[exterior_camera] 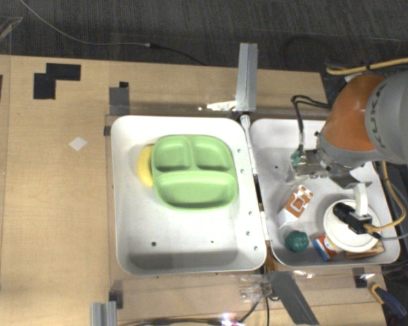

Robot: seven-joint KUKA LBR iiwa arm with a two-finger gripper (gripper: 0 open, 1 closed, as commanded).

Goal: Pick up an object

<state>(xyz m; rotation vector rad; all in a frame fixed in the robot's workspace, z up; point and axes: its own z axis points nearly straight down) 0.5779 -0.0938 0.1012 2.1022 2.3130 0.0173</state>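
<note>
Camera view, place: the bench carries the left bin (143, 240) and the right bin (272, 138) side by side. The arm (398, 117) comes in from the right edge, over the right bin.
Camera view, left bin: a green divided plate (192, 172) lies in it, and a yellow thing (143, 167) looks out from under the plate's left edge.
Camera view, right bin: an orange-and-white box (298, 202) lies near the middle. A dark green ball (297, 241) is near the front wall. A white round container (334, 236) is to the right of the ball, and a small blue-and-red thing (321, 248) sits between the two, at the front wall.
Gripper, position: the gripper (305, 165) hangs over the right bin, just beside the box on its far side.
Gripper, state: from this slanted view I cannot tell if it is apart or together. I see nothing clamped in it, and I cannot tell if it touches the box.
Task thing, where: any object will do. The box is the nearest one to the gripper, and the ball is a little further toward the front.
Step, my judgement: the approach, with no object lifted yet.
Next move, my judgement: bring the gripper right above the box, lower it around the box, close it and then lift.
Risk, my judgement: the box lies tilted and may slip aside when the gripper closes.
</note>
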